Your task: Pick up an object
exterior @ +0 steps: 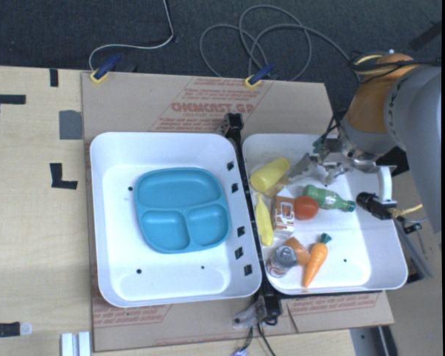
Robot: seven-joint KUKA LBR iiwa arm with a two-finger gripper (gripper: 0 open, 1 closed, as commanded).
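Claw (317,163) low over right bin (356,273), back-left part, beside yellow cup (269,174); cannot tell whether it holds anything. Green bottle (328,198), tomato (305,208), banana (264,223), carrot (316,258) crowd together. Risk: a close nudges neighbours, slips off the rounded cup.

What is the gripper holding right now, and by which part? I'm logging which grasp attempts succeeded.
Nothing visibly: the gripper hovers over the right bin, above the green bottle and yellow cup, with no object between its fingers.
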